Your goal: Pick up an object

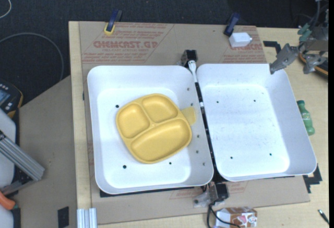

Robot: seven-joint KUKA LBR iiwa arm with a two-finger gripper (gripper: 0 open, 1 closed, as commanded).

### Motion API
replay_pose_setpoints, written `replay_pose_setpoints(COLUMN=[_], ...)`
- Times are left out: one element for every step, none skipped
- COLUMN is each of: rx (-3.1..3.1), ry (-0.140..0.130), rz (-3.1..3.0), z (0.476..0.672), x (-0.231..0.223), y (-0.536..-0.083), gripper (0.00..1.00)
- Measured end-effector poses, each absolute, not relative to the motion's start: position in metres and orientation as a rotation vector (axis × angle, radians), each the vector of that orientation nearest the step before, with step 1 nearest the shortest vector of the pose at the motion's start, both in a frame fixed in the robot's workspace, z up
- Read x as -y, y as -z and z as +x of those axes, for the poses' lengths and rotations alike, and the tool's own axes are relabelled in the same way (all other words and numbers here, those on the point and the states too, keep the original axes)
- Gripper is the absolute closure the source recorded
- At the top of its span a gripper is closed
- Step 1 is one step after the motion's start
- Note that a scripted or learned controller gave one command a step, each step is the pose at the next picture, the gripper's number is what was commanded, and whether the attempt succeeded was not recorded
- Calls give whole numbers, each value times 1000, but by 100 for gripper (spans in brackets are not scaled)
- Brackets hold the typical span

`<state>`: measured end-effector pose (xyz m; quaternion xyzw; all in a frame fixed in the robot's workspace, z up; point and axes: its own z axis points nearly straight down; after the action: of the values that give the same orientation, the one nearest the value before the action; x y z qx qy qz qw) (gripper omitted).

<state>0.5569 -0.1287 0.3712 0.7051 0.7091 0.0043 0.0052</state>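
Yellow three-compartment plastic plate (153,128) flat in left white bin (99,117), untouched; gripper (305,52) well right of it, pincer state impossible to tell; approach pending, reach across and descent needed.

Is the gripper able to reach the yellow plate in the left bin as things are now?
Probably yes. The yellow plate lies open in the left bin with nothing over it. The gripper sits at the right bin's far corner, so it must cross that bin.

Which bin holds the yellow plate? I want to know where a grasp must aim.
The left bin. The yellow plate, split into three compartments, lies in it. The right bin sits nearer the gripper, at its far right corner.
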Motion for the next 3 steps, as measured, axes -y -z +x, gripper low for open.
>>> replay_pose_setpoints(rx=[-2221, -2222, -2218], ry=[-13, -12, -6], rz=[2210, 2211, 2214], z=[502, 479, 481], x=[88, 50, 52], y=[-446, -508, -515], gripper=[0, 0, 100])
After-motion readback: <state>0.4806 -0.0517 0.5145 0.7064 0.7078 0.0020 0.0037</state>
